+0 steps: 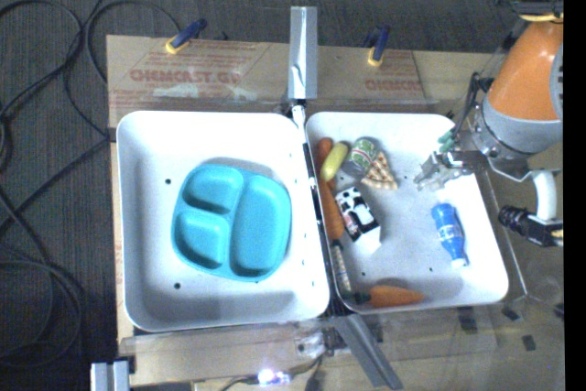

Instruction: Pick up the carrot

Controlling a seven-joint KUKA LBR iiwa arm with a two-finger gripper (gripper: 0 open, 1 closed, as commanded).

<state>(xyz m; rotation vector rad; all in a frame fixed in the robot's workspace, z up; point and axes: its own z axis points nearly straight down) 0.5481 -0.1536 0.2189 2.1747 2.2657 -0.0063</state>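
Bench: cardboard-faced, carrying two shallow white bins side by side.

Left bin: one blue divided tray.

Right bin:
- Carrot, orange, lying flat along the near wall, stalk end towards the left corner. A second long orange piece lies along the left wall; whether it is also a carrot is unclear.
- Yellow banana-like piece, tin can and pizza slice, clustered at the far left.
- Black-and-white toy, mid-left.
- Blue bottle, right of centre.
- Dark marker, by the left wall.

Hand: hangs over the far right of the right bin, well apart from the near-wall carrot; nothing between its fingers; whether they are open or closed cannot be told.

Step, as judged: approach, grasp not begun. The next move calls for travel to the near wall, fingers set across the carrot's width, and a descent that avoids the wall.
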